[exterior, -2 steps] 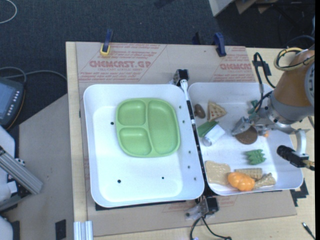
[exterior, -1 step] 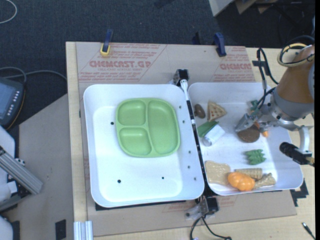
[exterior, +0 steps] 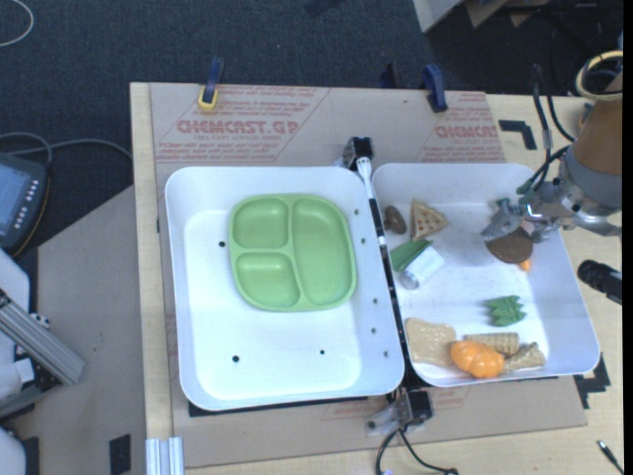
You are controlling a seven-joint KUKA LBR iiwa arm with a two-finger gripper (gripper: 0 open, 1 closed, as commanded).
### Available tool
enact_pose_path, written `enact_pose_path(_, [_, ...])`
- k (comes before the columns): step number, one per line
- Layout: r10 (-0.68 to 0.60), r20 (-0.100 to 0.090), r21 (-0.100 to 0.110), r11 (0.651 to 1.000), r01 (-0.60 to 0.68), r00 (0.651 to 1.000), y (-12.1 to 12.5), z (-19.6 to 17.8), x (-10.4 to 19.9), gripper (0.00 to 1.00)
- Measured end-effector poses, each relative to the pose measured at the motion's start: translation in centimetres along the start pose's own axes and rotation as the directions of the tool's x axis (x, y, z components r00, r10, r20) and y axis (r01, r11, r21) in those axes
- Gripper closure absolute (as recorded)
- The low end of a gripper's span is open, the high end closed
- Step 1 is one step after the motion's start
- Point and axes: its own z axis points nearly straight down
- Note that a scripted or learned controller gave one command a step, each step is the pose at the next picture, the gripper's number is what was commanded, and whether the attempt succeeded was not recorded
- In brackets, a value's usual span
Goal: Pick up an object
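Observation:
My gripper (exterior: 514, 224) hangs over the upper right part of the right bin (exterior: 564, 295), reaching in from the right. Directly under it lies a round brown piece (exterior: 511, 249) with a small orange bit at its lower edge; whether the gripper touches it I cannot tell. Elsewhere in this bin are a small brown lump (exterior: 395, 219), a triangular waffle piece (exterior: 427, 220), a green and white packet (exterior: 415, 260), a green leafy toy (exterior: 505, 310), a slice of toast (exterior: 429, 338), an orange fruit (exterior: 476, 358) and a waffle cracker (exterior: 512, 349).
The left bin (exterior: 198, 295) holds a green divided plate (exterior: 293, 251). A black-and-white bar (exterior: 378, 255) runs along the seam between the bins. Clamps (exterior: 209, 85) sit at the bench's far edge. The arm's grey body (exterior: 598, 176) stands over the bin's right rim.

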Motion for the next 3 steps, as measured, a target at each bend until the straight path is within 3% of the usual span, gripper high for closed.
enact_pose_path(2, [0.0, -0.001, 0.001, 1.0, 0.0, 1.0, -0.1, -6.6, -0.1, 1.0])
enact_pose_path(3, [-0.004, -0.003, 0.004, 1.0, 0.004, 1.0, 0.3, -7.6, 5.2, 1.0])
